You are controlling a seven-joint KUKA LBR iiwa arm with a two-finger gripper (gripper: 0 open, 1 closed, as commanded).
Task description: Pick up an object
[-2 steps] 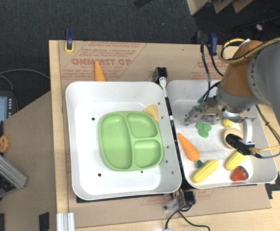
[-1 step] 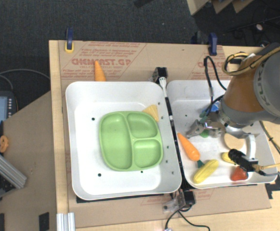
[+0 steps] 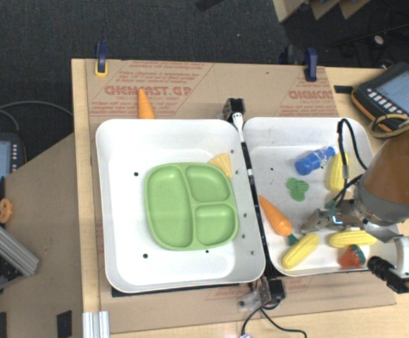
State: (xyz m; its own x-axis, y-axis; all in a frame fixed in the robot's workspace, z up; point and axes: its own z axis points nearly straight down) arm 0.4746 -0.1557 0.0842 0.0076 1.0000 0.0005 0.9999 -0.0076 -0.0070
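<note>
Pincer (image 3: 322, 219) low in right bin (image 3: 274, 136), tips spread apart, nothing between them. Corn (image 3: 300, 251) just at its 7 o'clock, carrot (image 3: 275, 217) at 9, second corn (image 3: 353, 239) at 4. No object lifted yet; closing, grasp, raise left.

Printed matter, table (image 3: 190, 83): red lettering on the brown cardboard sheet under the bins, in two patches. Upper left of frame, large line reads roughly "CHEMCAST GP", partly covered by a carrot (image 3: 145, 105); smaller lines above illegible. Upper right, same red print repeated, too blurred to read.
</note>
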